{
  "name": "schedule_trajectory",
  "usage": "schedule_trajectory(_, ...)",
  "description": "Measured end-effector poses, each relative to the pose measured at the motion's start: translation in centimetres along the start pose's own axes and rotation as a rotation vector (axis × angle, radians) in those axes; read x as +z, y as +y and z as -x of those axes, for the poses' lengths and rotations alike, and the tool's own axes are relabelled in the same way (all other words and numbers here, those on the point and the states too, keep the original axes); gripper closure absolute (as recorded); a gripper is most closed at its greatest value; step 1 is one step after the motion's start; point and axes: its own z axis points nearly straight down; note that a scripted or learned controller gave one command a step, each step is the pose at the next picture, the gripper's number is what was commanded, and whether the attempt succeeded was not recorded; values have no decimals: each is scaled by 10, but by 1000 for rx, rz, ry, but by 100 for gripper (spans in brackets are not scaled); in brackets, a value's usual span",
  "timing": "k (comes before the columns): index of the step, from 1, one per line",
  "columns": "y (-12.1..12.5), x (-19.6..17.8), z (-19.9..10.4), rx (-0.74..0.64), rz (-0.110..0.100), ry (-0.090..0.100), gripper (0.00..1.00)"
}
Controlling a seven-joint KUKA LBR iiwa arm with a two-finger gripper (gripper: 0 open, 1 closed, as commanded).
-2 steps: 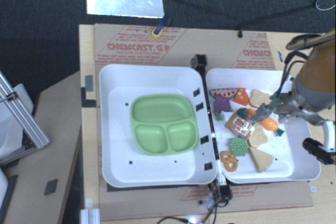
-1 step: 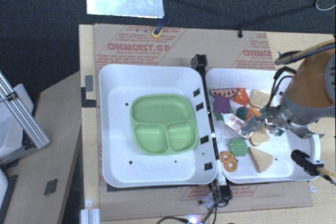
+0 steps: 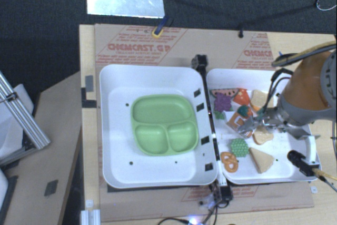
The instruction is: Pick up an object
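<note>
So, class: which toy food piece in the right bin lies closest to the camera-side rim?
The pale wedge, beside the pretzel; the other toy foods lie farther up the right bin.

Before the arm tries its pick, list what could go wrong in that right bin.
1. The toy foods lie crowded under the gripper; closing there may pinch two pieces or nudge the green piece aside.
2. The pretzel lies near the right bin's left wall, which might block a finger.
3. Flat pieces like the wedge may slip out.

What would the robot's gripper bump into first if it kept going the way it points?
Probably the clear packet lying just in front of the gripper in the right bin, though depth is hard to judge.
</note>
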Motion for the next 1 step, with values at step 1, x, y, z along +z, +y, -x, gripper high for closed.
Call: schedule_trajectory(1,3,-11,0,1,8,-1,100)
